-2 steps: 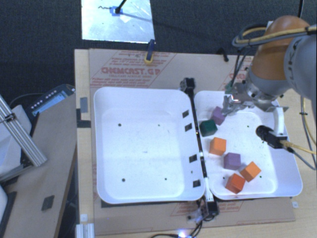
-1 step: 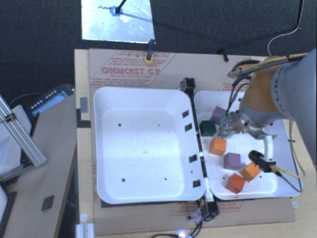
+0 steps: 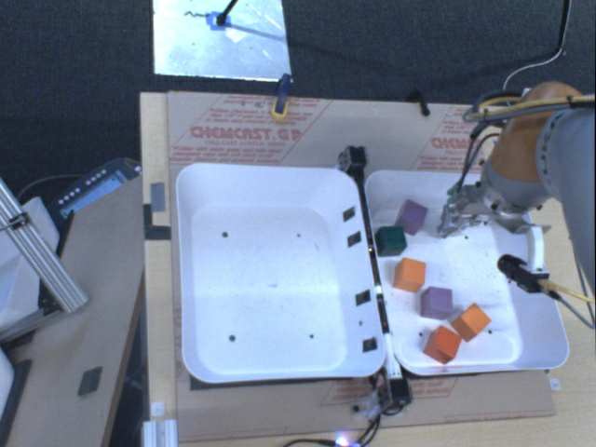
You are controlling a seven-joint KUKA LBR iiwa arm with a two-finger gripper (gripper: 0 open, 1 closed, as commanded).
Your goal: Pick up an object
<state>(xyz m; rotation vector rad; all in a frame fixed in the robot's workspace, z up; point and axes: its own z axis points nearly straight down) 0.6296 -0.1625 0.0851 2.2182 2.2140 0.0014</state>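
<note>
"CHEMCAST GP" is printed on the sheet (image 3: 244, 130) under the bins. The gripper (image 3: 453, 220), its state not discernible, is seen beside the purple block (image 3: 411, 217) near the right bin (image 3: 549, 343)'s far edge.

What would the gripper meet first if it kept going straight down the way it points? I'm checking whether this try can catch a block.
Probably bare floor of the right bin. The gripper looks beside the purple block, not over it, though depth is unclear.

six small blocks lie in the right bin (image 3: 549, 343): two purple, two orange, one green, one red-orange.
</note>
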